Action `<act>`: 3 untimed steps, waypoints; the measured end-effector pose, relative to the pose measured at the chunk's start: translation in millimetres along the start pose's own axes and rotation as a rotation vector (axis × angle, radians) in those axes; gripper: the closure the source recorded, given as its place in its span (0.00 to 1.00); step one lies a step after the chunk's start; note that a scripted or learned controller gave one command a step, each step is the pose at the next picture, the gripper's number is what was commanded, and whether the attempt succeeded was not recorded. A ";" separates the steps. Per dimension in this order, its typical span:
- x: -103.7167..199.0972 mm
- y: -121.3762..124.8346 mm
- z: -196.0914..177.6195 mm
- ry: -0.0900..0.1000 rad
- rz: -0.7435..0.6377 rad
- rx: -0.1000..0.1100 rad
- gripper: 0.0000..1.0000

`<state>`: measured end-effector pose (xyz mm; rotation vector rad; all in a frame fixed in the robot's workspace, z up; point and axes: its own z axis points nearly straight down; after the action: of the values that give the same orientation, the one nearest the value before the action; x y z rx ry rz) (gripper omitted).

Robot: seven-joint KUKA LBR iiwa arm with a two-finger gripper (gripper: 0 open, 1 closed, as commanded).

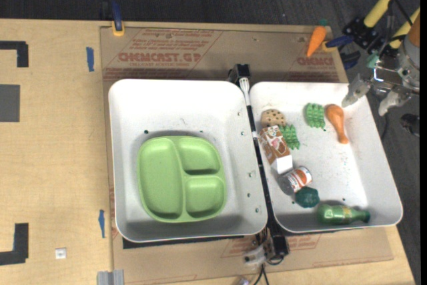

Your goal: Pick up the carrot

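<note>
The left shallow white plastic bin (127,143) holds a light green divided plastic plate (180,177). The right shallow white plastic bin (373,163) carries the small items: an orange toy carrot with green leafy top (328,118) lying in its upper part, a green toy bottle (343,213) near the front edge, and a round brown cookie (272,118). The grey two-finger gripper (365,91) hangs at the bin's upper right corner, just beside the carrot's orange end; whether it is wide or narrow cannot be told.
</note>
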<state>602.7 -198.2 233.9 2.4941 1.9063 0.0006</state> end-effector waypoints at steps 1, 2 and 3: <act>-6.1 26.1 98.4 0.005 0.271 0.008 0.00; 3.9 31.9 126.3 0.011 0.229 0.003 0.00; 7.2 24.3 131.9 0.005 0.196 -0.014 0.00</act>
<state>628.3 -197.9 102.1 2.6622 1.6485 0.0200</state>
